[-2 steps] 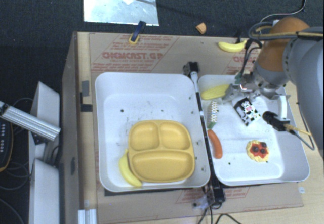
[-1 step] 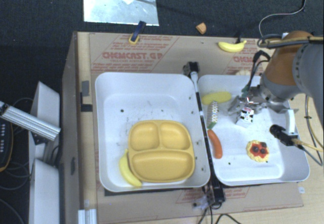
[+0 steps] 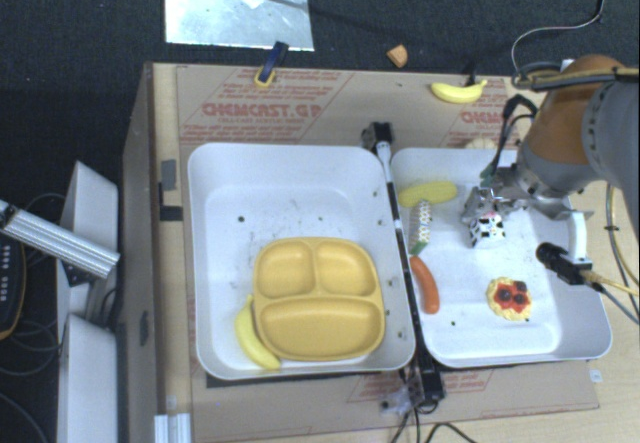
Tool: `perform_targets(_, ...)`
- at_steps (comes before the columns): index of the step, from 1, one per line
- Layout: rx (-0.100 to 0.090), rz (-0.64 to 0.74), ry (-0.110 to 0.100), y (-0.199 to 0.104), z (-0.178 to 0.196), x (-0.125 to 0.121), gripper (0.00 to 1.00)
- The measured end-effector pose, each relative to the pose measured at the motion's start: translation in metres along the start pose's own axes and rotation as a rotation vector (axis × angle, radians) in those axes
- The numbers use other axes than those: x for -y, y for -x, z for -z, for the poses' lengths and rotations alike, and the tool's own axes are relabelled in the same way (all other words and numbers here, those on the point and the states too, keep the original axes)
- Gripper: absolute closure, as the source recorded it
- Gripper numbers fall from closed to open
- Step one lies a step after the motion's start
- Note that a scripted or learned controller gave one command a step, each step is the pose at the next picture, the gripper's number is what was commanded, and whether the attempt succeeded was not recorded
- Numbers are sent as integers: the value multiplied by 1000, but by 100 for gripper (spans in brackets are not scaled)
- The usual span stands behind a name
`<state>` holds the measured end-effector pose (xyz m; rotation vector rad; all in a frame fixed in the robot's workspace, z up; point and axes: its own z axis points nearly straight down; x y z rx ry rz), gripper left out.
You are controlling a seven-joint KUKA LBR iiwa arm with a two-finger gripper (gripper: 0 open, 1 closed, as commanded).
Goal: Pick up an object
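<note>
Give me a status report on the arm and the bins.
Gripper low in the right white bin, over a small black-and-white die; grip unconfirmed. Yellow corn cob and orange hot dog lie apart to its left.

The yellow banana (image 3: pixel 252 336) in the left bin (image 3: pixel 215 231) lies partly under the yellow divided plate (image 3: pixel 318 297), at its 8 o'clock, so only one curved side shows. At the gripper (image 3: pixel 481 211), the small black-and-white object (image 3: pixel 487 227) is too small to name, perhaps a die, and whether it is gripped cannot be told. The arm (image 3: pixel 575 131) is cut off at the 3 o'clock edge.
</note>
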<state>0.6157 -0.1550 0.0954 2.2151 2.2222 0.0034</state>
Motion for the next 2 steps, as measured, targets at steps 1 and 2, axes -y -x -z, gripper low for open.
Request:
perform_targets(1, -2, 1, 0, -67, 52, -21, 100)
perform_targets(2, -2, 2, -2, -119, 117, 39, 100)
